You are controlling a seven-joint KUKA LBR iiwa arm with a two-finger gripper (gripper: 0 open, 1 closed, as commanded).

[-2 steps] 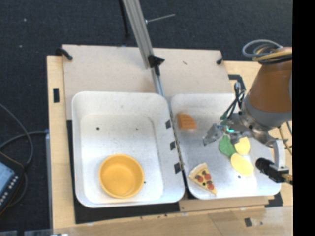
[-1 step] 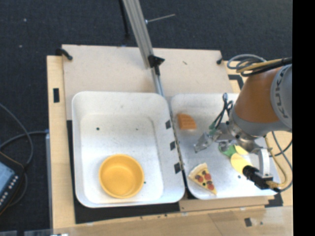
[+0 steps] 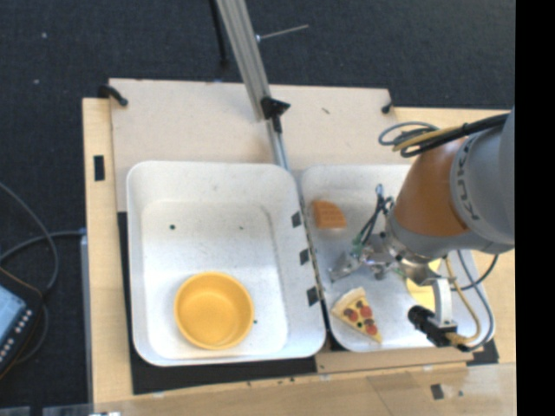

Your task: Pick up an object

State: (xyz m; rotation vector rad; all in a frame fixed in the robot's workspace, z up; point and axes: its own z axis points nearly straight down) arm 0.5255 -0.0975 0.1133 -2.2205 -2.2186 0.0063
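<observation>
On the wooden counter, two shallow white bins sit side by side, touching along their inner edges. The left bin holds a yellow bowl, upright in the near part of the tray, close to the front wall. A slanted metal rail runs down from the top of the view and ends at the seam between the bins. In the right bin, a small tan, bread-like piece lies near the left wall, and a toy pizza slice with red spots lies nearer the front, well apart from the tan piece. The grey arm with its orange band reaches in from the right and hangs over this bin. Its pincer sits between the tan piece and the pizza slice, just above the slice; whether it is apart or together I cannot tell, and nothing can be seen clamped in it.
</observation>
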